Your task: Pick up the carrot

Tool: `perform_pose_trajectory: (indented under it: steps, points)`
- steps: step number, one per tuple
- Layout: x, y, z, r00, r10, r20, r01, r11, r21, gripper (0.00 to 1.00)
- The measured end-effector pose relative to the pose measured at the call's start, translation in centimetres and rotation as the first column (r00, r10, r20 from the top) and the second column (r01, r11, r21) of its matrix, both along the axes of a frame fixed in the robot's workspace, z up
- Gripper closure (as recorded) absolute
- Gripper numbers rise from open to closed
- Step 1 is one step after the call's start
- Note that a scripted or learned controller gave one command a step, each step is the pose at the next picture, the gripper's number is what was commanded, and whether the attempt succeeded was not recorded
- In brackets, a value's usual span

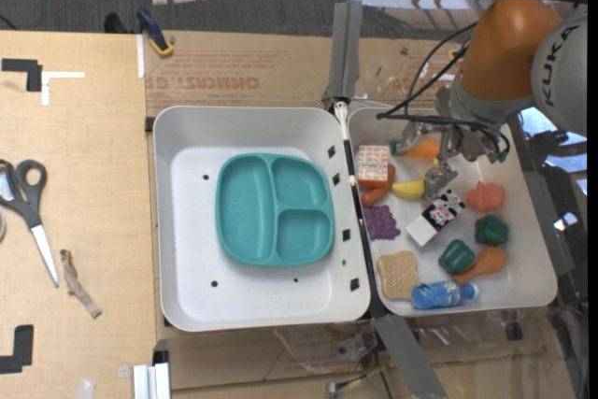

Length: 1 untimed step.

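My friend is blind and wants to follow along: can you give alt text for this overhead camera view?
A grey and orange robot arm reaches from the right, its gripper over a white bin of toy food, including a carrot near the front. The bin beside it holds a teal divided plate; scissors lie on the bench.

The arm [509,42] reaches over the right bin [533,285], its gripper [439,165] low among toy foods. An orange carrot [425,147] lies just beside it, toward the bin's far wall. Close by are a banana [408,189], a small printed box [372,163], purple grapes [380,221], a slice of bread [397,274] and a blue bottle [441,295]. The left bin [177,229] holds a teal divided plate [276,209]. Scissors [30,210] lie on the bench [75,135].
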<state>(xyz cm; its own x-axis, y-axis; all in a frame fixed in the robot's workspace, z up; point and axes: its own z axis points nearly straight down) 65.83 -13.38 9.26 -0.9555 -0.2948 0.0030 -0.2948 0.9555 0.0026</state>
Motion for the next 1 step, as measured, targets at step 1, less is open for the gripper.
perform_pose_trajectory:
  steps: [1]
  points:
    - [0.32,-0.01,1.22,1.000,-0.002,0.014,0.002,1.000,-0.001,1.00]
